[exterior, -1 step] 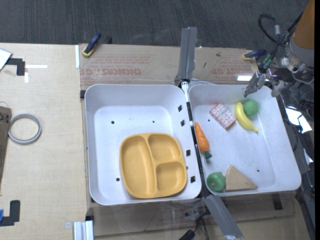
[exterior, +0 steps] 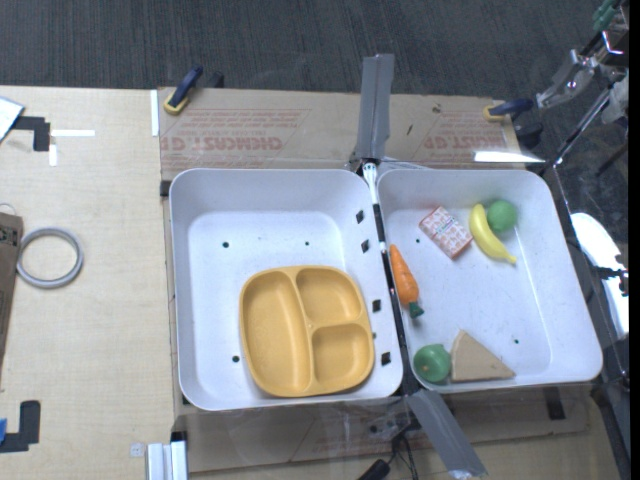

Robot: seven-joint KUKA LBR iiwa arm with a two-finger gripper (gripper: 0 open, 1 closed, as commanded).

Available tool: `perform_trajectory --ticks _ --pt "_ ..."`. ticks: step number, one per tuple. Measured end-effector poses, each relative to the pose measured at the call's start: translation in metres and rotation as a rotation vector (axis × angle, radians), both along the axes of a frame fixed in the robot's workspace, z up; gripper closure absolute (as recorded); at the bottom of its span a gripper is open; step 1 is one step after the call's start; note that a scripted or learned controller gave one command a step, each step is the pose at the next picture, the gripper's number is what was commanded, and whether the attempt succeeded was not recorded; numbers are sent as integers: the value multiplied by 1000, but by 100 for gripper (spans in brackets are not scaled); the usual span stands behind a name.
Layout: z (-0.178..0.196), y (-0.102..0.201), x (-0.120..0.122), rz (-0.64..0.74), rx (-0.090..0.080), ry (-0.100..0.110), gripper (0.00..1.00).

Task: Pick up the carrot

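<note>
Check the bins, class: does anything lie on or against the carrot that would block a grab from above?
Nothing lies on the carrot. It rests close along the right bin's left wall, which could crowd the gripper there. The snack packet and green ball lie apart from it.

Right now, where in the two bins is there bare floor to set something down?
Left bin: back strip behind the yellow plate. Right bin: middle-right floor between banana and wedge. Crowded: the divider side with the carrot, and the back corner by the cracker box.
</note>
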State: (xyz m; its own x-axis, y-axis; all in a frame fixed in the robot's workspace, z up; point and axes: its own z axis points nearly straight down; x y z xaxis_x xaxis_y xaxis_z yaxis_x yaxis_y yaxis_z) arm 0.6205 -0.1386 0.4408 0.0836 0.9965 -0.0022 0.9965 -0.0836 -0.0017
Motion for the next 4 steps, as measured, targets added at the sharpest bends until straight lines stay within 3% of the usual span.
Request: perform_trajectory --ticks 1,2,3,4 --pt "7 0 1 3 -3 3 100" --pt "-189 -36 -52 -201 1 2 100" --pt "-349 -1 -70 -301 1 -1 100" --pt "-202 55 -36 -107 1 -1 100"
